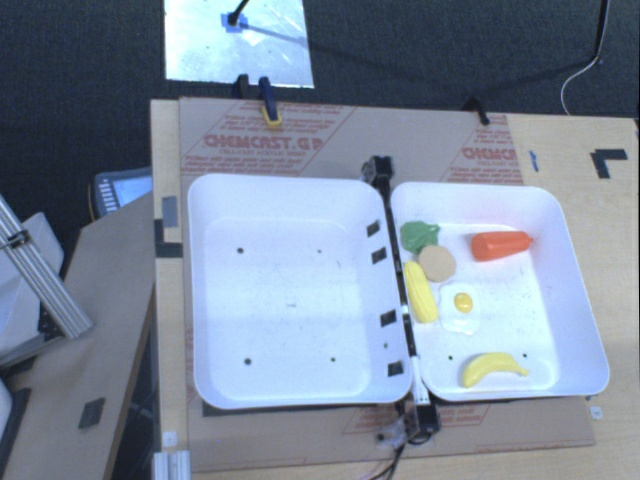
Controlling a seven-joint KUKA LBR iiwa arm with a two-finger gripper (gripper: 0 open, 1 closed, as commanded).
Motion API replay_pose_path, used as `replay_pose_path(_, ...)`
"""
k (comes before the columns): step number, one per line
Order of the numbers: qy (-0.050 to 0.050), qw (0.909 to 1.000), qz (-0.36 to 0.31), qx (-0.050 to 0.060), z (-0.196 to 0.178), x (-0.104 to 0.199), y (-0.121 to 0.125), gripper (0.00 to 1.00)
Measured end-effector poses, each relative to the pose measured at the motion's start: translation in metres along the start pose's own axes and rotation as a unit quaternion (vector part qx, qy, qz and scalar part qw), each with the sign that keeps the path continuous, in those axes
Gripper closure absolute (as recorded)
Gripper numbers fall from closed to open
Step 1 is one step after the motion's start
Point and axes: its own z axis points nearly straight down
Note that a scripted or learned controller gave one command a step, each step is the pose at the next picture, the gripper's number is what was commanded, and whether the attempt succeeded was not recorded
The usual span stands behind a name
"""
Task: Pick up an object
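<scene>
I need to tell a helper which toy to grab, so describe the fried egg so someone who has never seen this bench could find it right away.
Look in the right-hand white bin, toward its left side near the divider between the two bins. The fried egg lies flat there, just right of the corn cob and below the tan round cookie. It is the one white piece with a yellow dot in its middle.

Two shallow white bins sit side by side on the worktop [165, 368]. The left bin [290, 288] lies toward the worktop's left edge. The right bin [560, 308] carries six items. A green leafy piece [419, 235] lies by the bin's left wall, touching a round tan disc [437, 262]. An orange carrot [500, 244] sits toward the far edge. A corn cob [420, 292] lies along the left wall, a fried egg [462, 306] just beside it. A banana [491, 369] rests near the front edge.
</scene>
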Motion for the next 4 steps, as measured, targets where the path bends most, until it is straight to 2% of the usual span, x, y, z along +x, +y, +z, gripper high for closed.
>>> replay_pose_path(4, -0.002, 0.9999, -0.006, -0.008, -0.046, -0.001, 0.002, 1.0)
